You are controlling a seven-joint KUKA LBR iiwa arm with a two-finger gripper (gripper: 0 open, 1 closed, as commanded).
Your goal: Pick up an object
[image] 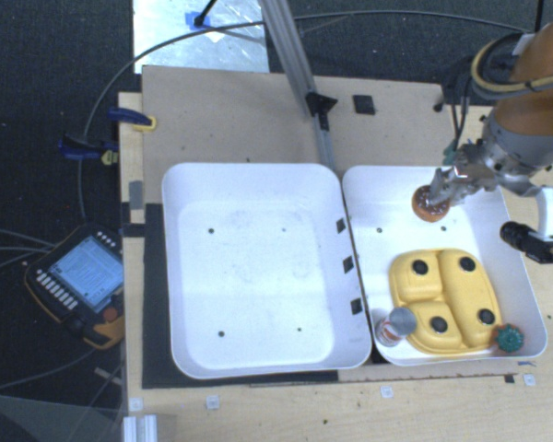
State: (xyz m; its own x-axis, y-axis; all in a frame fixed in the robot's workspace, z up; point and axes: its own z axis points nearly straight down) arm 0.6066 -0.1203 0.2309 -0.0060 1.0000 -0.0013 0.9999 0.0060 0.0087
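target: brown round object [430,206], back of the right bin [525,288]
gripper [440,191]: you see it directly over the target, touching
jaws: can't tell whether parted or closed

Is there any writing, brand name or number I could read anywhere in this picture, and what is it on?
None can be read.
The handheld control pad left of the bins has a lit blue screen, but whatever it shows is too small and blurred to read.
The yellow moulded object in the right bin bears dark round spots, not letters.
The claw and the small brown object under it show no legible marks.
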